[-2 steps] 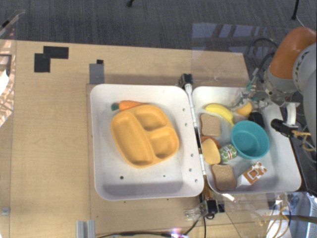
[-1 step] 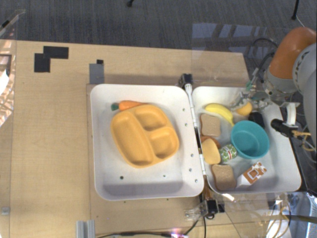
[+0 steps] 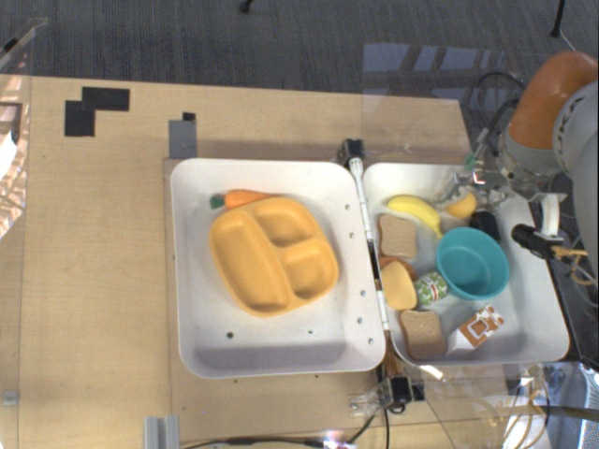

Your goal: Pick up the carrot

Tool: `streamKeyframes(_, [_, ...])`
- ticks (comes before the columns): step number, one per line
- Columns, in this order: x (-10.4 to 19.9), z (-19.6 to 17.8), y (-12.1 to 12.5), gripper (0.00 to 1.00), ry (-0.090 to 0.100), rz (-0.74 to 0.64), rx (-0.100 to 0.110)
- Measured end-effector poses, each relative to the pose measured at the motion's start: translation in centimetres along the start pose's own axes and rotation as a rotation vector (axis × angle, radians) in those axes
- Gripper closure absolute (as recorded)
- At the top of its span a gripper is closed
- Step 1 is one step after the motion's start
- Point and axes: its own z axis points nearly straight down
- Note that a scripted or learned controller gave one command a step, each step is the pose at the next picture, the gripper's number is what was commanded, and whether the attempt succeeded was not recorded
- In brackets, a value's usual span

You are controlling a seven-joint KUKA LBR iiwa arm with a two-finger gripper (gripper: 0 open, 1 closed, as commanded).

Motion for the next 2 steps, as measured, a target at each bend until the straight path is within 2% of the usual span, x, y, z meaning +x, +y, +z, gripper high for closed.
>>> streamKeyframes(1, [-0.05, -0.01, 0.04, 0.00, 0.002, 0.008, 0.000])
streamKeyframes(2, [-0.02, -0.03, 0.19, 0.00, 0.005, 0.088, -0.008])
